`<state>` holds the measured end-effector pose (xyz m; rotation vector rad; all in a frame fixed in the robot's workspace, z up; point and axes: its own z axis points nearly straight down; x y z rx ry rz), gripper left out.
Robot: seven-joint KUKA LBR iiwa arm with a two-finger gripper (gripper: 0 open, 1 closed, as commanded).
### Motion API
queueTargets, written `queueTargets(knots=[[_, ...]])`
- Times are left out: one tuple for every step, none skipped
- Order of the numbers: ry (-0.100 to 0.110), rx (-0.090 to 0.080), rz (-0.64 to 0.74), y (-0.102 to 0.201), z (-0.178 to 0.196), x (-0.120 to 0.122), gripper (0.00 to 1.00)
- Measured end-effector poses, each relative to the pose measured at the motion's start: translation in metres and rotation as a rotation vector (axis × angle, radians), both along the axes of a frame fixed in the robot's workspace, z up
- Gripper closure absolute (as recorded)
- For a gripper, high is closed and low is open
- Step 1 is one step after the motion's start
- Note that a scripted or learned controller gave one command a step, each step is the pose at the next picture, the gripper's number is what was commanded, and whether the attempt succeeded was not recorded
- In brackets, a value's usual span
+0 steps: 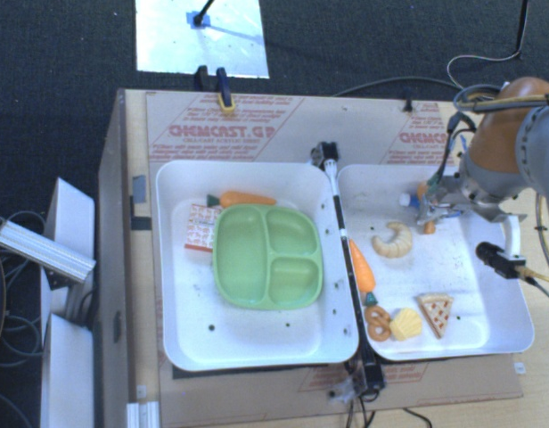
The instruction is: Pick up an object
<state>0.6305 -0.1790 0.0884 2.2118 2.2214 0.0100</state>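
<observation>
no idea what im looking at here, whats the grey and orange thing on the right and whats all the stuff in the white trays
That is a robot arm, grey with an orange band, reaching in from the right. One camera fixed above the bench looks down at a slant.

Its gripper is low over the right white bin; whether it holds anything is unclear.

That bin holds toy food: a pale croissant, an orange carrot, a brown pretzel, a yellow lumpy piece and a pizza slice.

The left white bin holds a green divided plate, a second orange carrot and a red-printed card.
</observation>
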Motion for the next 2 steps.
queueTargets(knots=[[-0.003, -0.001, 0.001, 0.0, 0.011, 0.001, 1.0], [0.006, 0.001, 0.0, 0.074, 0.076, -0.029, 1.0]])
